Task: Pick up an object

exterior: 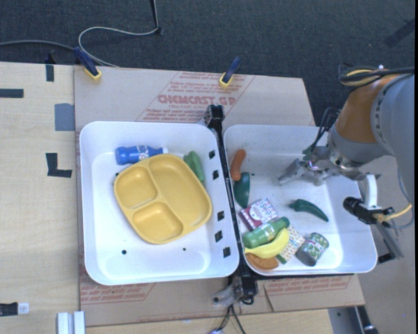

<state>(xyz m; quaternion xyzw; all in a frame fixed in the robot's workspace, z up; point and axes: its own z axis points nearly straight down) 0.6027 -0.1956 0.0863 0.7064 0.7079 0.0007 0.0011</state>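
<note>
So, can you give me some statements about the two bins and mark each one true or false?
1. The yellow divided plastic tray lies in the left white bin. True.
2. The blue bottle lies in the right white bin. False: it is in the left bin, beside the tray.
3. The dark green pepper lies in the right bin. True.
4. The gripper hangs over the left bin. False: it is over the right bin.

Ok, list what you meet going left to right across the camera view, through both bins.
Blue bottle → yellow divided tray → green vegetable → orange carrot → dark green pepper → gripper, above the right bin.
</note>
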